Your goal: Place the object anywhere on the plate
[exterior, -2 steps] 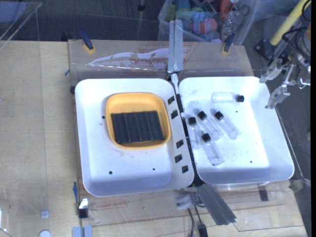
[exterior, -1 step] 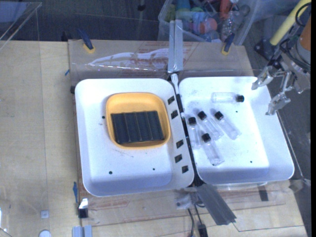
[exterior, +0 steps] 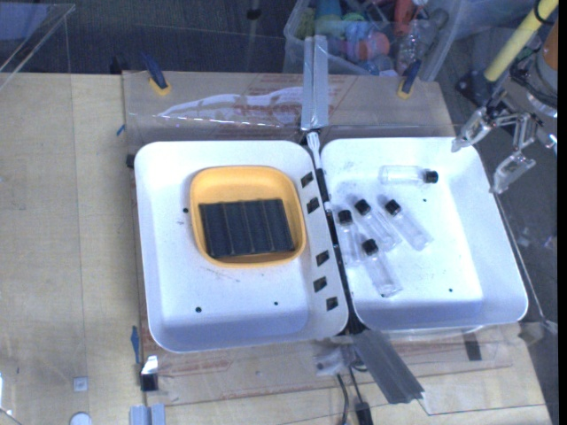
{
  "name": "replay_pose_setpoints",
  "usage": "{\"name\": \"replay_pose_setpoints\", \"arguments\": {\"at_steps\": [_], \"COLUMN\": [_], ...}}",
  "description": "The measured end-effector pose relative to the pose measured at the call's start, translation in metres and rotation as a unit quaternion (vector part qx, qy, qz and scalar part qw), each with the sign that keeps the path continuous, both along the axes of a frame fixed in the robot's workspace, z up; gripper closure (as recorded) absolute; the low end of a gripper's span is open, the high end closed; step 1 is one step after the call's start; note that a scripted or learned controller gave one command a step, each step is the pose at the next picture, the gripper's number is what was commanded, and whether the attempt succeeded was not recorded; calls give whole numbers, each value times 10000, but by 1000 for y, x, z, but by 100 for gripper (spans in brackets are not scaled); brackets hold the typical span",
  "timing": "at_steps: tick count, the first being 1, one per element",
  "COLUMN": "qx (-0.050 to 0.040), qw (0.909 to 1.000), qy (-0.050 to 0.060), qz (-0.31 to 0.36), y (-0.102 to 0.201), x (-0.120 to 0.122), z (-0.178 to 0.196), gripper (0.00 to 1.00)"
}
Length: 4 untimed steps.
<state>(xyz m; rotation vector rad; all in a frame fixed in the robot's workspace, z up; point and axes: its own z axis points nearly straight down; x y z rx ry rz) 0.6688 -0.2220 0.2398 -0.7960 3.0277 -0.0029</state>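
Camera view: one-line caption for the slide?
Gripper open above right bin of clear vials; yellow plate with dark insert in left bin.

A robotics lab or test workshop, seen from above. A pale wooden bench carries two shallow white bins side by side, fixed in place with metal brackets and clamps. The robot's metal pincer hangs at the upper right, just beyond the right bin's far corner. Behind it and to its left sits a clear plastic tub crammed with colourful toys. Farther left, a sheet of clear plastic film is taped across the bench. Cables trail off the near edge, well below the pincer.
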Motion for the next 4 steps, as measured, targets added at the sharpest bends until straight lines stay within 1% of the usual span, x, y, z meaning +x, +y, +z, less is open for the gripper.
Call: {"name": "replay_pose_setpoints", "arguments": {"at_steps": [1,2,3,4], "qx": [-10,-4,-29,-16], "qw": [9862,9406,8807,7938], "qy": [0,29,1,22], "qz": [1658,3396,4736,6082], "y": [0,0,0,0], "x": [0,-1,-1,-2], "z": [12,-31,63,49], "gripper": [0,0,0,0]}}
